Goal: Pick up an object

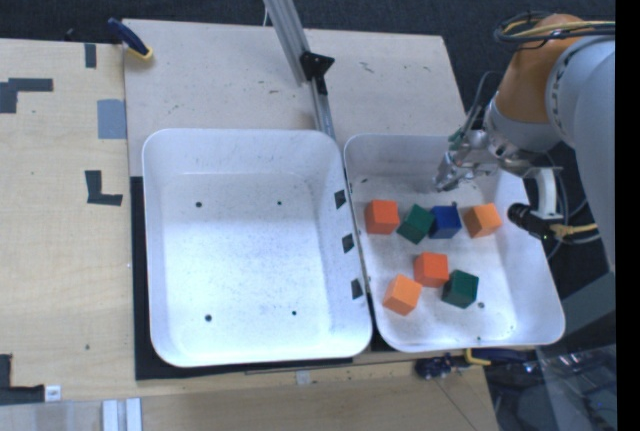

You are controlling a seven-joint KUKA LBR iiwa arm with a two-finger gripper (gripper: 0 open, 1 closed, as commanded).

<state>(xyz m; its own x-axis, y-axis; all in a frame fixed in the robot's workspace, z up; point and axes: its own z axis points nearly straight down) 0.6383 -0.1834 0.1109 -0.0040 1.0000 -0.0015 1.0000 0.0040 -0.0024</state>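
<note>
The small wooden-looking cubes lie in the right white plastic bin (530,319): 4 orange (381,216), 2 dark green (415,223), 1 blue (445,220). They look light, rigid, flat-sided; best pinched across 2 opposite faces. The claw (449,175) hovers just above the blue cube; its state I cannot tell.

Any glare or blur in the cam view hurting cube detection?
Camera view: even, soft lighting; cubes cast only short shadows; white right bin is bright but not blown out; gripper looks slightly soft, cube edges mildly blurred, colours distinct.
</note>
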